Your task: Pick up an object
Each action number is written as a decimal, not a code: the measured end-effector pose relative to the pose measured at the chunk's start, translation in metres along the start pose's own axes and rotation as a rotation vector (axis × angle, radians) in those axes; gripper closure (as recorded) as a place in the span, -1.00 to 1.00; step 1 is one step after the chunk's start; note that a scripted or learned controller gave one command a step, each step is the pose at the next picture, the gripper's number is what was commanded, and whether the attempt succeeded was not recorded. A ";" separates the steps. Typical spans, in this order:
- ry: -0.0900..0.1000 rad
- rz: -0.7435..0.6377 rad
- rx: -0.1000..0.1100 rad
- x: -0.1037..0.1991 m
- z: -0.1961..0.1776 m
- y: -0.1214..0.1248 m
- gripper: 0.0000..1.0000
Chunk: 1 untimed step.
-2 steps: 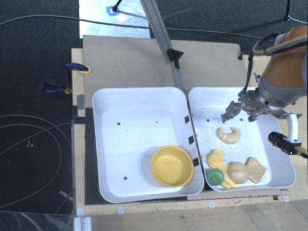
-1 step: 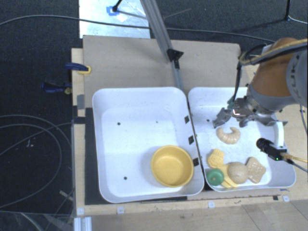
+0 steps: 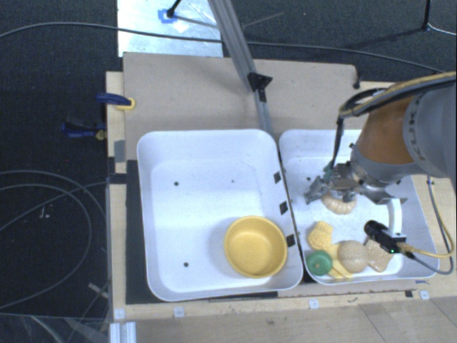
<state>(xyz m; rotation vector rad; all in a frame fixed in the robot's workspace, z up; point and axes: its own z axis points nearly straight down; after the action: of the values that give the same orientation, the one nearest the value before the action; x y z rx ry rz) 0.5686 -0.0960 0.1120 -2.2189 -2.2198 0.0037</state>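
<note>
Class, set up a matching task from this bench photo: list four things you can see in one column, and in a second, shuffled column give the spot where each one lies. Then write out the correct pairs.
Things
1. yellow bowl
2. green round piece
3. gripper
4. blue clamp

Places
A. near corner of the right bin, beside the divide
B. at the bench's left edge, outside the bins
C. near part of the left bin
D. over the middle of the right bin, above a pale ridged piece

Pairs: 1-C, 2-A, 3-D, 4-B
</note>
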 end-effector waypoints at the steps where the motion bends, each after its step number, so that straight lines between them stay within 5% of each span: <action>1: -0.001 0.001 -0.006 0.000 -0.014 0.002 1.00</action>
<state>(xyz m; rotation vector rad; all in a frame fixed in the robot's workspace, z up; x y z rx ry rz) 0.5707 -0.0964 0.1262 -2.2239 -2.2218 -0.0028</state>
